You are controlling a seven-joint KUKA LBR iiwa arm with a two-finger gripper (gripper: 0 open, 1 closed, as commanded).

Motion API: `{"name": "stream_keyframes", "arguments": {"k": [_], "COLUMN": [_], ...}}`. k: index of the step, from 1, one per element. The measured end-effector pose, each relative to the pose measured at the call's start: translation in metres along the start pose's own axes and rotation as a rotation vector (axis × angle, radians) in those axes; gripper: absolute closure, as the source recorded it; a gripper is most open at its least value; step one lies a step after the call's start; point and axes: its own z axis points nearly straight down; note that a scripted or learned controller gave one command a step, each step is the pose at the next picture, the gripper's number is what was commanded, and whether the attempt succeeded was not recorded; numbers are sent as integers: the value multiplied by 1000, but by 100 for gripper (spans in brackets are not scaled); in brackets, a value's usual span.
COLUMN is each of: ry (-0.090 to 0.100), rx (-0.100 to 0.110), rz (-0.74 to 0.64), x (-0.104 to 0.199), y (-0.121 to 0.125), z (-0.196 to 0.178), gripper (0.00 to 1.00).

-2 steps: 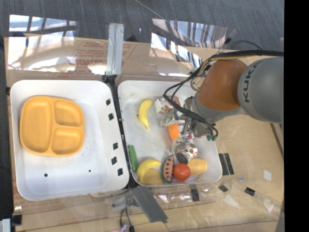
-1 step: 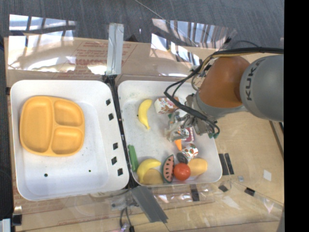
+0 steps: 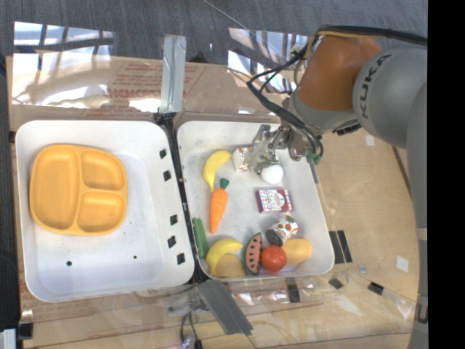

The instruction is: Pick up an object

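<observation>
My gripper (image 3: 259,156) hangs low over the back of the right bin (image 3: 311,195), its metal fingers pointing left. A white egg (image 3: 272,173) lies just below the fingertips, and a small white and red piece (image 3: 240,159) sits right at their left. Left of these lies a banana (image 3: 215,166), with a carrot (image 3: 218,206) below it. A small purple carton (image 3: 273,199) rests in the bin's middle. Whether anything sits between the fingers I cannot make out.
Along the right bin's front edge lie a second banana (image 3: 222,250), a watermelon slice (image 3: 253,253), a tomato (image 3: 274,259), a yellowish fruit (image 3: 298,249), a strawberry-like piece (image 3: 285,230) and a green stick (image 3: 200,236). The left bin (image 3: 145,231) holds a yellow divided plate (image 3: 78,188).
</observation>
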Motion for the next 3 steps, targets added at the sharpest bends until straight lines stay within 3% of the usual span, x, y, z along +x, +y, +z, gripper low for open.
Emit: {"name": "stream_keyframes", "arguments": {"k": [1,2,3], "ry": [-1,0,7], "rx": [2,1,-4], "rz": [-211,-410,-383], "x": [1,-25,35], "y": [-31,-28,-13], "z": [-73,-118,67], "gripper": [100,100,100]}}
